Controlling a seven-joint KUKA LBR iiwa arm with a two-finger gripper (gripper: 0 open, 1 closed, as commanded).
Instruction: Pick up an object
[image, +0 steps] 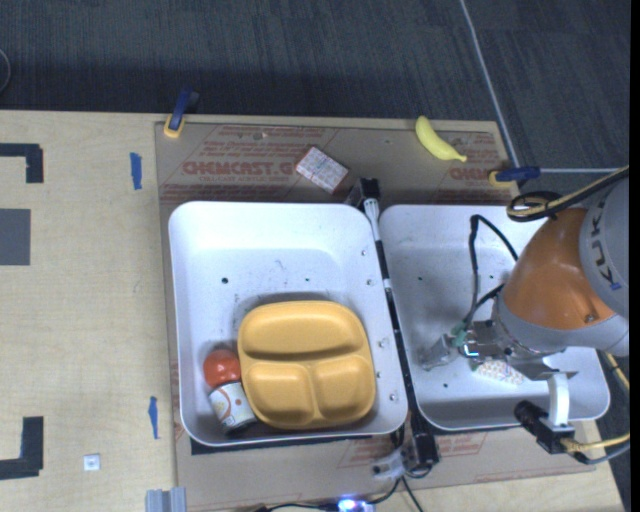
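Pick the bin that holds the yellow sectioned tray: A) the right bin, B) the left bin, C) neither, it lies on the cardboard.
B: the yellow sectioned tray lies inside the left bin, beside a small orange-capped bottle.

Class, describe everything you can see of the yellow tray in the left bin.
The yellow tray is a smooth, plastic-looking dish with rounded corners, split into one long compartment at the far side and two smaller ones nearer the camera. It lies flat in the near part of the left bin, against the near wall. A red-and-white object sits at its left edge.
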